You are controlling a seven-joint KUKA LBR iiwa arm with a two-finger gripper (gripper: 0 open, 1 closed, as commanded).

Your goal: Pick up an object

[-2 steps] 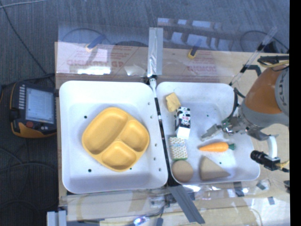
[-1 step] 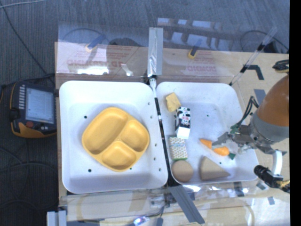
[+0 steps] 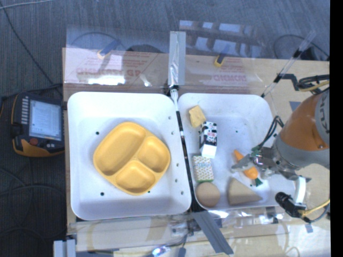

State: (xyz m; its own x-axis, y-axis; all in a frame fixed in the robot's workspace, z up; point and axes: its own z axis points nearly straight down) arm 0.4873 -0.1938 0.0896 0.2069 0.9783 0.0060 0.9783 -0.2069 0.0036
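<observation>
The right bin (image 3: 244, 103) holds several small items. At its far left lies a yellow block (image 3: 196, 115), and below that a black-and-white carton (image 3: 208, 138) and a green-patterned packet (image 3: 203, 168). A brown round piece (image 3: 208, 193) and a tan wedge (image 3: 242, 192) sit along the front edge. An orange carrot-like piece (image 3: 238, 155) lies mid-bin, and a second orange bit (image 3: 250, 172) shows right under my gripper (image 3: 253, 165). The gripper hangs low over that orange piece, just above the wedge, and covers part of it.
The left bin (image 3: 80, 143) carries a yellow divided plate (image 3: 132, 157). The arm's grey and orange body (image 3: 305, 135) covers the right bin's right side. A teach pendant (image 3: 36, 125) lies on the floor to the left. Cardboard and clear plastic walls stand behind both bins.
</observation>
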